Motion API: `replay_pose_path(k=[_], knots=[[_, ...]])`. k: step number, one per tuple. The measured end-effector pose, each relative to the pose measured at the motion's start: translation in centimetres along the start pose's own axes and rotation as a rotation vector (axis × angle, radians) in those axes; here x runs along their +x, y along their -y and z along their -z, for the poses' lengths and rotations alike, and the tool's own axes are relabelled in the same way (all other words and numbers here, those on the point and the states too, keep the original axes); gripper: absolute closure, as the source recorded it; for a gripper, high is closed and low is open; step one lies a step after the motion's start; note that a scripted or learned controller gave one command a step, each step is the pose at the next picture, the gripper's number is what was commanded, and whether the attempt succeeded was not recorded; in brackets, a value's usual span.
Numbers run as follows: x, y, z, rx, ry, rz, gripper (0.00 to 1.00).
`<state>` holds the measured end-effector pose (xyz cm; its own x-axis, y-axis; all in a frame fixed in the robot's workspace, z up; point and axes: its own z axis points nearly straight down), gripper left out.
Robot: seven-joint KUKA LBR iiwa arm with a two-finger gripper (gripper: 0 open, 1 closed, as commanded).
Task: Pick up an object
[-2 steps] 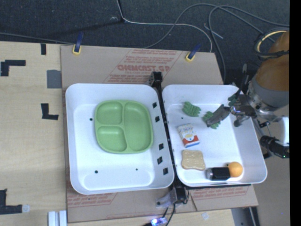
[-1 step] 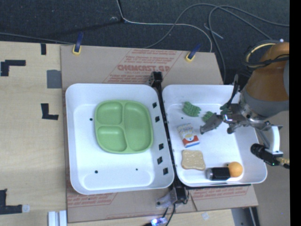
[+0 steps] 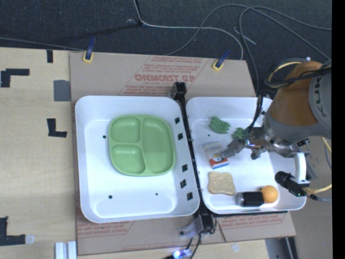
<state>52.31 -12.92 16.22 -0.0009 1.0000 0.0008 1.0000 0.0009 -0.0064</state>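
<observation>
1. Over the right-hand white bin (image 3: pixel 280 208), the KUKA arm (image 3: pixel 296 104) reaches in from the right, its gripper (image 3: pixel 230 151) slanting down toward the bin's middle.

2. The grey fingers end just beside a small red-and-white packet (image 3: pixel 217 158); how far apart they stand cannot be told from this angle, and nothing is seen held between them.

3. Candidates for the pick all lie in this bin: a green leafy toy (image 3: pixel 219 125) near the far wall, a pale clear wrapper (image 3: pixel 212 146) next to the packet, a slice of toast (image 3: pixel 221 183) toward the near side, and an orange ball (image 3: pixel 269 194) touching a black block (image 3: pixel 250 199) against the near wall.

4. The left bin (image 3: pixel 86 144) holds a green divided plate (image 3: pixel 142 145) (three compartments, nothing in them), well apart from the gripper.

5. Judged from its position, the arm appears to be closing in on the packet, with the lift not yet done.

6. To do it well, the fingers should straddle the packet's narrow width, press flat to the bin floor before closing, and keep clear of the wrapper beside it, since a thin flat item can easily slip out from under the tips.

7. A straight vertical rise afterwards would be the safest test of the grip.
</observation>
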Motion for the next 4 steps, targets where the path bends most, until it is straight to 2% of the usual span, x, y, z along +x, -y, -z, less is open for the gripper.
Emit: replay_pose_path(k=[1, 2, 4], knots=[[0.7, 0.8, -4.9, 0.000, 0.000, 0.000, 0.00], [0.7, 0.7, -3.6, -0.003, 0.000, 0.001, 1.00], [-1.3, 0.7, 6.7, -0.011, 0.003, -0.001, 1.00]])
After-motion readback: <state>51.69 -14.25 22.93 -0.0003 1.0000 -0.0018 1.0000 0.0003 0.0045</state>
